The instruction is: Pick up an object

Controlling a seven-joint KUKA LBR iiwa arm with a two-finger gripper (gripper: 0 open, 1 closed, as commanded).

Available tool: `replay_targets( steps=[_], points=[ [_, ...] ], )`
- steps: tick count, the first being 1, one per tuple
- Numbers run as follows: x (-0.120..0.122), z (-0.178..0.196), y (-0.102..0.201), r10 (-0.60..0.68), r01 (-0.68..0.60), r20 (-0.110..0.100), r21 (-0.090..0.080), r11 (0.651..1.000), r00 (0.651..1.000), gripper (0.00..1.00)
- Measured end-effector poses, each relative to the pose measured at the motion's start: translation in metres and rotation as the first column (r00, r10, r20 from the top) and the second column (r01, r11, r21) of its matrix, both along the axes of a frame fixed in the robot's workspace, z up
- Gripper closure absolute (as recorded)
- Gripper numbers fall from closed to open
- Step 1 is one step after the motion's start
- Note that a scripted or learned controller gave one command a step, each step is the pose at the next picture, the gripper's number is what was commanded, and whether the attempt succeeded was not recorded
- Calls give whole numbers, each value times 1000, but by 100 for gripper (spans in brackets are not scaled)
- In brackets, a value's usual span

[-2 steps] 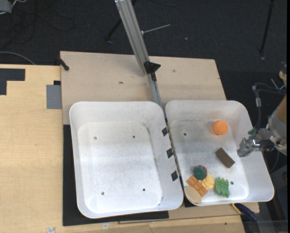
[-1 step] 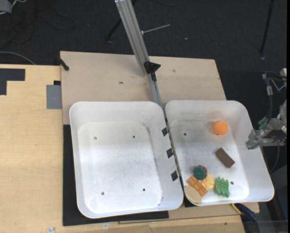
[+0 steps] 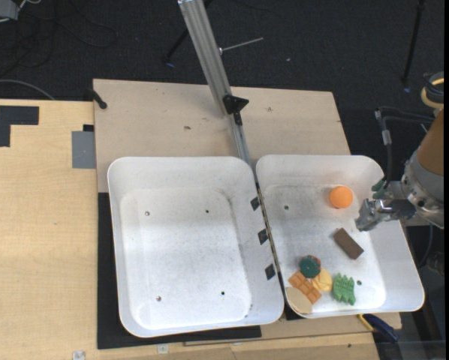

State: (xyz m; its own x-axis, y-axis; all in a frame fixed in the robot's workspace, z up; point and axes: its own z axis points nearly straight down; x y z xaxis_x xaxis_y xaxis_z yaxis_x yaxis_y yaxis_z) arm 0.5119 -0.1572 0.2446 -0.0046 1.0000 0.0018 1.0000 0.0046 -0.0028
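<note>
On the bench, the left bin [image 3: 187, 246] takes up the most room, a wide white floor speckled with dark flecks and bounded by a rounded rim. Pressed against its right edge is the right bin [image 3: 314, 175], with black clips along the shared wall. A slanted aluminium rail [image 3: 209, 58] rises behind the seam between them. The arm [image 3: 435, 163] leans in over the right bin's far right rim, and its gripper [image 3: 371, 214] hangs just above the floor there (whether its fingers are apart or together I cannot tell from this angle). Nothing shows between them. Just left of the gripper sits an orange ball [image 3: 342, 196], with open floor behind it. A brown block [image 3: 348, 243] lies near below. Crowded along the front edge are a green leafy toy [image 3: 344, 289], a yellow and orange piece [image 3: 307, 283] and a small dark green knob [image 3: 309, 266].
</note>
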Motion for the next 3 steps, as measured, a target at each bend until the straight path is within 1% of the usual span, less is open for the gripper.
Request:
replay_targets(
  steps=[1, 2, 3],
  points=[
    [-2, 7, 55, 1, -1, -1, 2, 1000, 1000, 100],
    [-16, 1, 109, 0, 0, -2, 1, 1000, 1000, 100],
    [-21, -1, 153, -1, 1, -2, 1, 1000, 1000, 100]
  ],
)
